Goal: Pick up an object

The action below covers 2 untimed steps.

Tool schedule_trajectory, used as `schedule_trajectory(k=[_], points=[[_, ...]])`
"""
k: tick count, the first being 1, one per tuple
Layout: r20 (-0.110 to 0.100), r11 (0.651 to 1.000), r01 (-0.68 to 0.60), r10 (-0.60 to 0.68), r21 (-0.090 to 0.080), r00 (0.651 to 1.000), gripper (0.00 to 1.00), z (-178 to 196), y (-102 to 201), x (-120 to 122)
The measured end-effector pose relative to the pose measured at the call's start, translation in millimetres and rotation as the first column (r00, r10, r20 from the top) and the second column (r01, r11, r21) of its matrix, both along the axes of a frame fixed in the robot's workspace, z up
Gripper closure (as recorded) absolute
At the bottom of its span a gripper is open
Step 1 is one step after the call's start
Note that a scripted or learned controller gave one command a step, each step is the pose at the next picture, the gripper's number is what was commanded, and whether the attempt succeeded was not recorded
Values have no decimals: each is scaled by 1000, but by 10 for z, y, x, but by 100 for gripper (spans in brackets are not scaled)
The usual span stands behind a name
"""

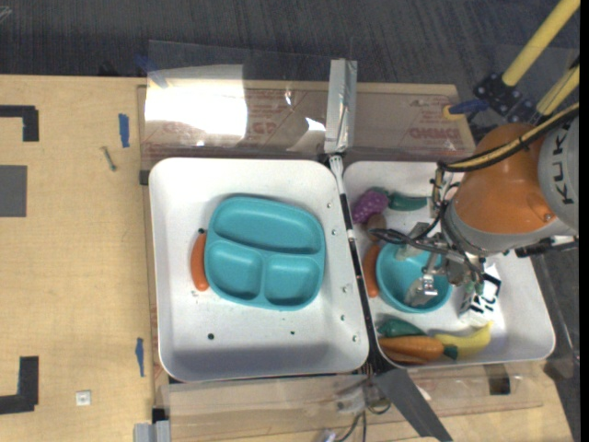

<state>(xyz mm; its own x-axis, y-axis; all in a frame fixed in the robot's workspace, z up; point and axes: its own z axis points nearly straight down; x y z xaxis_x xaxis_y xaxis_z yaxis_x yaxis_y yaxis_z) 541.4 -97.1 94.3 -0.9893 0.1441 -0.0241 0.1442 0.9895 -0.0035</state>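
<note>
One carrot [412, 347], one banana [467, 341], two bins [175, 247]

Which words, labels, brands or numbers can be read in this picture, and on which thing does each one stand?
"KU": white letters on the grey arm, cut by the picture's edge.
Reddish print on the clear panel behind the bins: too blurred to read.
Black-and-white tag beside the tool: its marks are too small to read.
The teal divided plate and the bowl bear no text.

Bright, even light from overhead; strong glare on the clear panel [198, 109] (top left), slightly soft focus.
</note>
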Motion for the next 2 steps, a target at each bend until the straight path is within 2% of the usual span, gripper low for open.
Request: schedule_trajectory(k=[1, 2], points=[[-13, 1000, -27, 27, 5, 1000, 0, 363, -342, 829], [-11, 1000, 14, -14, 6, 1000, 0, 54, -330, 775]])
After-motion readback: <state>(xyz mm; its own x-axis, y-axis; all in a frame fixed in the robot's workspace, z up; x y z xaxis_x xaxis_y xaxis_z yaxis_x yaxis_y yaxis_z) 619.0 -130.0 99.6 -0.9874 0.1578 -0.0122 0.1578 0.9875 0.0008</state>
